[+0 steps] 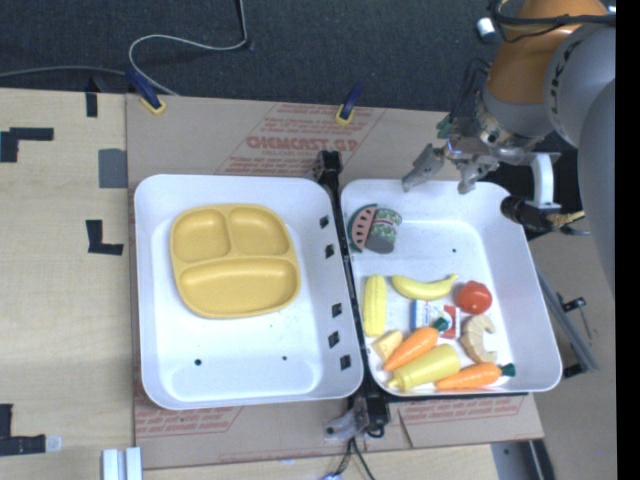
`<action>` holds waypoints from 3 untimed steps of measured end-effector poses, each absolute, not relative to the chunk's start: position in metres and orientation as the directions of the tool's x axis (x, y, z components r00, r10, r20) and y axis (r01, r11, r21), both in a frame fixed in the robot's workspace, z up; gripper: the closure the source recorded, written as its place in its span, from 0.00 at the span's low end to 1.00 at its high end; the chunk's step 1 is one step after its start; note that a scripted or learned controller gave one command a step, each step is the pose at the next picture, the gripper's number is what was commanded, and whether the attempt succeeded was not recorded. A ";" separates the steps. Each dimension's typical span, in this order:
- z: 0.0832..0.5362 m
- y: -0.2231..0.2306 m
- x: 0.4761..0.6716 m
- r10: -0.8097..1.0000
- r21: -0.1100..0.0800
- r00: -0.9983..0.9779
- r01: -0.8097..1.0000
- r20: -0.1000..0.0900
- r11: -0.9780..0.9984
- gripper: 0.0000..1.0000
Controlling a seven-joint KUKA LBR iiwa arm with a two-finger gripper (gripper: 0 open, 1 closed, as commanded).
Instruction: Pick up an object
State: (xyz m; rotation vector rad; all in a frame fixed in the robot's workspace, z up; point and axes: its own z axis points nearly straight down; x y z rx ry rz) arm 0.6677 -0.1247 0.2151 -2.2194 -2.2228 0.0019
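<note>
Gripper (446, 175): fingers spread wide, holding nothing, over right bin's (520, 268) far rim
Toy food: banana (422, 287), tomato (473, 296), carrots (412, 347) at bin's near end
Left bin (150, 298): yellow plate (236, 260)
Worktop (60, 298): cardboard

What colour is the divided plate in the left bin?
Yellow: the divided plastic plate shows plainly in the camera view.

arm (590, 88): grey rounded casing
band (545, 33): glossy orange, above the wrist
cable (520, 3): thin, black, looped over the orange part
gripper (445, 173): two grey metal fingers
</note>
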 end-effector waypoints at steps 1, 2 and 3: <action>0.110 -0.137 0.675 1.000 0.021 -0.002 1.000 0.000 0.002 0.00; 0.084 -0.112 0.668 1.000 0.000 -0.002 1.000 0.000 0.002 0.00; 0.085 -0.094 0.633 1.000 -0.001 -0.001 1.000 -0.001 0.001 0.00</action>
